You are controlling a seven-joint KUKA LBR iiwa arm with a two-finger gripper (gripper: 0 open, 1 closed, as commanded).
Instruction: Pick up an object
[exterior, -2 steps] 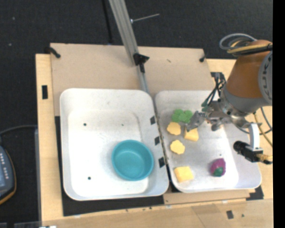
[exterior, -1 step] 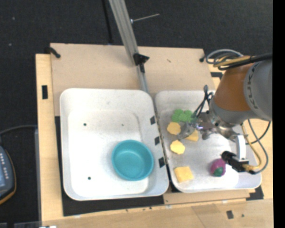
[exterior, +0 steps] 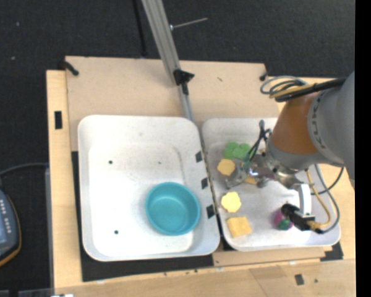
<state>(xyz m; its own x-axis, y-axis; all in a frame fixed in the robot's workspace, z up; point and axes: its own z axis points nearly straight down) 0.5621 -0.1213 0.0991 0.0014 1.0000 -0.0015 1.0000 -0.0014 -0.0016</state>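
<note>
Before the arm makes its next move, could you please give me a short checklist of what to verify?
1. Gripper over the right bin: ok.
2. Target nearby: ok; upper yellow piece and green block sit beside it.
3. Object held: cannot tell.
4. Other pickable items: ok; lower yellow piece, yellow block and a magenta-green object lie apart.
5. Blue bowl away from the arm, in the left bin: ok.

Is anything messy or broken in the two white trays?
Nothing looks spilled or broken. The blue bowl sits upright in the left tray. The yellow pieces, a green block and a small purple-green thing lie loose in the right tray, near the pincer.
</note>
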